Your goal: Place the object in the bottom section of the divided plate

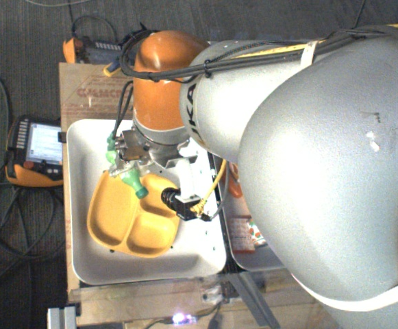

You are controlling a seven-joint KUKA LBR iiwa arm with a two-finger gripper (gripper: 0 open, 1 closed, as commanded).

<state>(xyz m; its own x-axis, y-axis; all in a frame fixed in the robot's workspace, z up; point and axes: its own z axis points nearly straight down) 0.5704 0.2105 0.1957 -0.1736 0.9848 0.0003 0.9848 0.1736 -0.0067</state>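
Dark ribbed carpet (pixel 20 40) surrounds the bench, crossed by thin cables.

Gripper (pixel 127 166): one, below the arm's orange band (pixel 161 81), over the upper edge of the plate. Whether its fingers are spread or pressed together cannot be told; the wrist body hides them.

Object (pixel 135 184): one, green, small, glossy like plastic, with a rounded, slightly elongated shape. It shows just under the gripper, at the top rim of the plate, above the ridge between sections. Long axis runs from upper left to lower right, the lower end pointing toward the plate's middle. Whether it is pinched or resting on the plate cannot be told. A second green patch (pixel 110 142) shows at the gripper's left side; whether it belongs to the same object is unclear.

Plate (pixel 116 225): one, yellow-orange, smooth, rounded, divided by raised ridges into three sections as far as can be seen. It lies tilted in the left bin.

Bins: two, shallow, white, smooth, with rounded corners. Left bin (pixel 82 184) holds the plate. Right bin (pixel 253 259) is mostly covered by the arm; a printed packet (pixel 243 232) shows in it.

Arm (pixel 308 156): one, grey, glossy, bulky, with a black-tipped fitting and yellow cable (pixel 209 194) at the wrist.

Cardboard (pixel 89 94): one brown sheet under the bin's far edge.

Pendant (pixel 38 149): one, orange-edged with a lit screen, on the carpet left of the bench.
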